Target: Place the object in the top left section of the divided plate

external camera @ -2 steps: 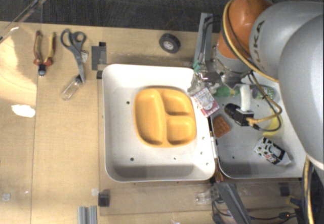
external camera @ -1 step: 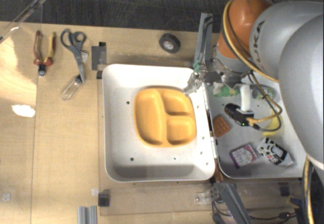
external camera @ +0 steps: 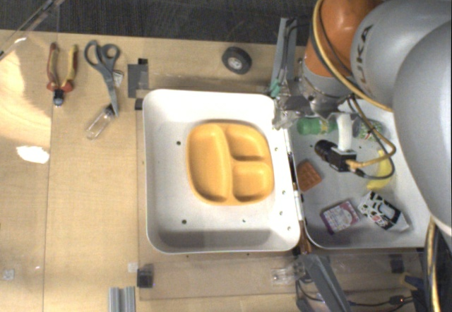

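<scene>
A yellow divided plate (external camera: 205, 159) lies in the middle of the left white bin (external camera: 166, 162), one large section on its left and two small ones on its right. All three sections look bare. My gripper (external camera: 284, 113) hangs over the wall between the two bins, at the top left corner of the right bin (external camera: 417, 222). A green object (external camera: 311, 125) lies right beside it; I cannot see whether it is held. Further down the right bin lie a brown square (external camera: 308, 175), a purple packet (external camera: 340, 215), a black-and-white packet (external camera: 383, 210) and a yellow piece (external camera: 381, 169).
The grey arm covers the upper right of the right bin. On the bench to the left of the bins lie scissors (external camera: 106, 70) and red-handled pliers (external camera: 60, 72). A black tape roll (external camera: 236, 59) sits behind the left bin.
</scene>
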`<action>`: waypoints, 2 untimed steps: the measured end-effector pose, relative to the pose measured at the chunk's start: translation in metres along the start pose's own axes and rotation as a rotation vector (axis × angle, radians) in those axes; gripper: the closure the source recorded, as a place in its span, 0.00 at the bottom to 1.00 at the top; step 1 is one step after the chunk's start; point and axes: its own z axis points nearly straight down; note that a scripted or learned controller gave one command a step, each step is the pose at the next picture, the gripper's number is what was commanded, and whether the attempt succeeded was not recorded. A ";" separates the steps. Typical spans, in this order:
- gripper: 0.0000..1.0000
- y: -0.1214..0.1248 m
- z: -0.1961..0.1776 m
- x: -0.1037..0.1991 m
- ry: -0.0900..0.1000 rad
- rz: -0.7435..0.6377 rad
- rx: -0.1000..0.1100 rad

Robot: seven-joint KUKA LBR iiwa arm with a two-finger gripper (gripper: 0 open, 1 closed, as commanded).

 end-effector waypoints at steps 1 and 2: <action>1.00 -0.038 0.013 0.083 0.000 0.021 0.004; 1.00 0.012 -0.057 0.123 0.000 -0.199 0.003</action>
